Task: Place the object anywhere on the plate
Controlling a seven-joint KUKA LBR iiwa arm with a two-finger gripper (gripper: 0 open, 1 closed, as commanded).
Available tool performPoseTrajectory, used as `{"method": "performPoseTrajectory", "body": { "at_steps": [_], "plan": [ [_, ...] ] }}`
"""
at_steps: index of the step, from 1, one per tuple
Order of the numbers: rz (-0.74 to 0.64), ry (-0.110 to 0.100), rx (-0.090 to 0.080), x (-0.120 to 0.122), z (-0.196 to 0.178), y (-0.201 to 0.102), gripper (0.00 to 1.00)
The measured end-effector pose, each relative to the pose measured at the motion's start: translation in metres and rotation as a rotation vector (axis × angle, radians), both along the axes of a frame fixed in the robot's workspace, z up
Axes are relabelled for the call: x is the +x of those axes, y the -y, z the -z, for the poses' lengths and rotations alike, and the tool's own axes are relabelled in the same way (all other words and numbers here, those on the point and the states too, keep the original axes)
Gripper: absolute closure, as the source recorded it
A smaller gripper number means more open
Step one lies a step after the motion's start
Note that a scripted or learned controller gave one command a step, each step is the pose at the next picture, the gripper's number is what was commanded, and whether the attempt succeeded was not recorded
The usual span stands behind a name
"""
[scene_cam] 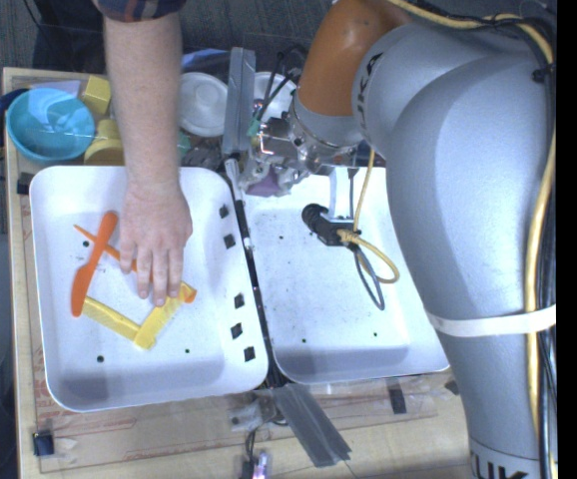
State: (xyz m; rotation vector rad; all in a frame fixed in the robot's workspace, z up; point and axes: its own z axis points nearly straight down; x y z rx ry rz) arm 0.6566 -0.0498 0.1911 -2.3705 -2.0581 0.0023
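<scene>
arm: grey iiwa arm (448, 168) comes in from 3 o'clock and covers most of the right side of the view; the orange band sits at about 1 o'clock.
gripper: the gripper (274, 163) is at 12 o'clock of the view, over the far end of the divider between the two bins, at the top-left corner of the right bin (328, 337).
grip state: cannot tell, the wrist body and cabling hide it.
task object: a small purplish piece (265, 180) shows right at the gripper, on its 6 o'clock side. Cannot tell whether it is held or just lying under the tool, and cannot tell for sure that it is the object meant.
blue dish: the blue dish (49, 123) stands outside the bins at 10 o'clock, on the bench past the far-left corner of the left bin (69, 367), well apart from the gripper.
person's hand: the person's hand (159, 242) reaches in from 12 o'clock, palm down in the middle of the left bin, forearm in a plaid cuff.
orange strips: the orange strips (91, 262) lie at 9 o'clock of the hand, one end just beside it.
yellow strips: the yellow strips (129, 325) form a V at 6 o'clock of the hand, one end touching its tips.
right bin contents: a black part (320, 223) at 6 o'clock of the gripper, with a yellow cable loop (376, 263) trailing off it towards 4 o'clock.
bench clutter: a white round tub (204, 103) at 11 o'clock of the gripper; yellow blocks (96, 93) just beside the blue dish at its 2 o'clock.
</scene>
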Motion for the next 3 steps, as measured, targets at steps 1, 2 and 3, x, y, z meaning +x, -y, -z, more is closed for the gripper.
{"method": "performPoseTrajectory", "body": {
  "at_steps": [1, 2, 3],
  "plan": [
    [0.067, 0.0, -0.001, 0.0, 0.0, -0.001, 1.0],
    [0.19, 0.002, -0.002, 0.0, 0.0, 0.014, 1.0],
    [0.309, -0.001, -0.002, 0.0, -0.018, 0.081, 1.0]
  ]
}}
